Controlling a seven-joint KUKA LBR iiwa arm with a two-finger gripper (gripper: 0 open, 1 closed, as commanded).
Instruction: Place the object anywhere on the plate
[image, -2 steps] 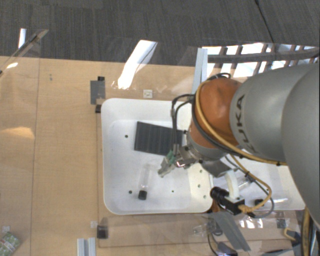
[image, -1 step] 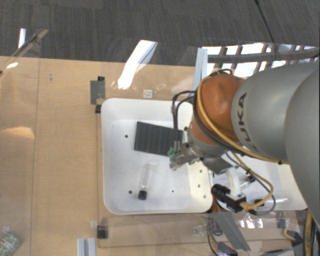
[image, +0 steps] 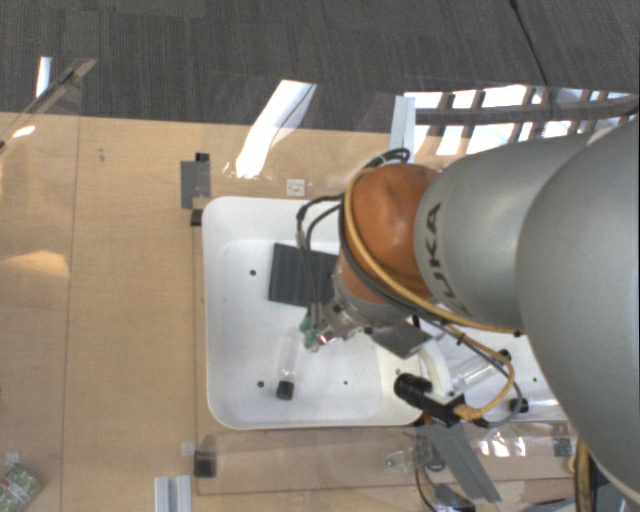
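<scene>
We see the arm (image: 520, 260) reaching in from 3 o'clock over a white bin (image: 225, 390). Its gripper (image: 318, 335) hangs near the bin's centre; we cannot tell how it is set (the wrist hides it). A dark grey square plate (image: 292, 275) lies at 11 o'clock from the gripper. A slim clear object (image: 288, 372) with a dark end lies at 7 o'clock, apart from the plate.

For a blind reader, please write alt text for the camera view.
A grey arm with an orange band reaches from the right over a white bin, covering much of it. In the bin lie a dark square plate and a clear tube with a black cap.
</scene>
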